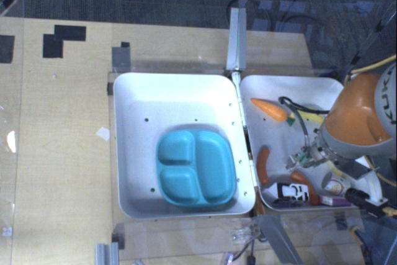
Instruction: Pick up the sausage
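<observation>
The sausage (263, 165), reddish brown and elongated, lies upright along the left wall of the right bin (322, 85). My gripper (300, 159) hangs low over the middle of that bin, a short way to the right of the sausage and apart from it. The grey arm with its orange band (356, 115) covers the bin's right side. Nothing is visibly held.
An orange carrot (269, 109) lies at the back of the right bin. A black-and-white item (291, 191), a small red-orange piece (305, 184) and a small bottle (335, 185) crowd its front. The left bin (142, 96) holds a blue sectioned tray (196, 166).
</observation>
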Available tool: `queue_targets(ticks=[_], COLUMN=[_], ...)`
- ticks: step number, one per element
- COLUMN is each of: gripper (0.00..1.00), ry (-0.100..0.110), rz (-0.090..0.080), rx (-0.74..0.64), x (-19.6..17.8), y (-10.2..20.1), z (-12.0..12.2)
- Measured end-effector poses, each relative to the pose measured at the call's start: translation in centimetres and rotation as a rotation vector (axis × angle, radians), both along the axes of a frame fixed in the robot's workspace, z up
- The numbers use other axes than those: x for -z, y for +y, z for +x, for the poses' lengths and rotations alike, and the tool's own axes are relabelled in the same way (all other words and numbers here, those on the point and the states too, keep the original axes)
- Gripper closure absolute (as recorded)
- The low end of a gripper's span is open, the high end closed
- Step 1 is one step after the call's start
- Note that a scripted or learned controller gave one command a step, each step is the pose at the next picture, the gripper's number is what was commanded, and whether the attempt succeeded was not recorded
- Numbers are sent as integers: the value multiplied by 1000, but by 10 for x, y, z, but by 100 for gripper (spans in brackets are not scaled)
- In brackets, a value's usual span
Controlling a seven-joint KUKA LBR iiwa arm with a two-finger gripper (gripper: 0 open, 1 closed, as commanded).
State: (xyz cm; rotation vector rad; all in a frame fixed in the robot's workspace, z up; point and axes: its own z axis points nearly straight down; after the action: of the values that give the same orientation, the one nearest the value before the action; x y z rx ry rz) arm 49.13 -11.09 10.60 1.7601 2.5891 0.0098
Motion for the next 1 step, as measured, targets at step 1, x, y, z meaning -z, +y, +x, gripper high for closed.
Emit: queue_targets(ticks=[1], gripper=[100], ry=[6], rz=[3], rx=[186], x=[-97], y=[86], z=[1])
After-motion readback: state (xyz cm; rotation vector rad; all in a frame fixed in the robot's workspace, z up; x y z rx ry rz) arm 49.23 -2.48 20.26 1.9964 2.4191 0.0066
